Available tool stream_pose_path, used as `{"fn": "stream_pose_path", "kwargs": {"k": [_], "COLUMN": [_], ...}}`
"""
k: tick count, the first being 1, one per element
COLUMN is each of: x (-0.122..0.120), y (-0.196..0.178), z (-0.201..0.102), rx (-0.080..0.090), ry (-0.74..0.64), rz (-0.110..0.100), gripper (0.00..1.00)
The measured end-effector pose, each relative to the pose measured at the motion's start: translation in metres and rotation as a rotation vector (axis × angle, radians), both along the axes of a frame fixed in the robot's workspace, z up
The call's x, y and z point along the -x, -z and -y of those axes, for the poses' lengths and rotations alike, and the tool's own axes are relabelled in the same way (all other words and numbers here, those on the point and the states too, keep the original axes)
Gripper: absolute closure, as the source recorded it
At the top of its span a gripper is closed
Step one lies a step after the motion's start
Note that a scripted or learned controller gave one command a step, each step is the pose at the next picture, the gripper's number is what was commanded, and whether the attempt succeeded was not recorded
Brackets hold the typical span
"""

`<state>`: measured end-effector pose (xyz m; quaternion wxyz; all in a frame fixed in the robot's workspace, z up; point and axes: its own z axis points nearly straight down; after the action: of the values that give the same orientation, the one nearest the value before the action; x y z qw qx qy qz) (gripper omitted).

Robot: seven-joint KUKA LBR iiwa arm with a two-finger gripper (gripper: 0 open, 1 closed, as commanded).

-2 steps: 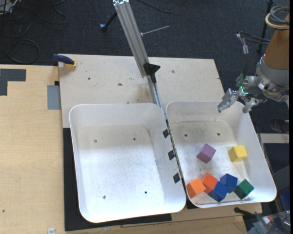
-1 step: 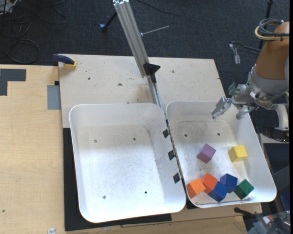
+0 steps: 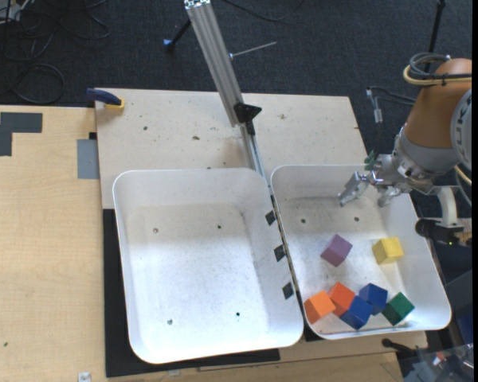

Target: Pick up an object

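The right bin (image 3: 303,183) holds several small cubes. A purple cube (image 3: 336,250) lies near its middle and a yellow cube (image 3: 388,250) to its right. Along the front edge, two orange cubes (image 3: 319,305) (image 3: 342,297), two blue cubes (image 3: 373,295) (image 3: 356,313) and a green cube (image 3: 398,308) are bunched together. My gripper (image 3: 366,196) hangs over the back of the right bin, behind the purple and yellow cubes. It is open, with nothing between its fingers.
The left bin (image 3: 143,189) sits beside the right one, with a ridge of black clips (image 3: 277,251) between them. A slanted aluminium bar (image 3: 219,62) rises behind the bins. A blue and yellow clamp (image 3: 105,98) grips the bench's back left edge.
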<state>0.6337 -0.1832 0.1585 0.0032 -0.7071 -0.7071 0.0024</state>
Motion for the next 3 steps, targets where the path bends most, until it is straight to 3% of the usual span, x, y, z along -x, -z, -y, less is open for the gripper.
{"fn": "stream_pose_path", "kwargs": {"k": [1,2,3], "x": [-0.004,-0.006,-0.002], "y": [0.063,0.048,-0.003], "z": [-0.006,-0.005,0.003], "rx": [-0.001,0.0,0.002], "ry": [-0.004,-0.004,0.0], "rz": [-0.001,0.005,0.01], "gripper": [0.0,1.0,1.0]}}
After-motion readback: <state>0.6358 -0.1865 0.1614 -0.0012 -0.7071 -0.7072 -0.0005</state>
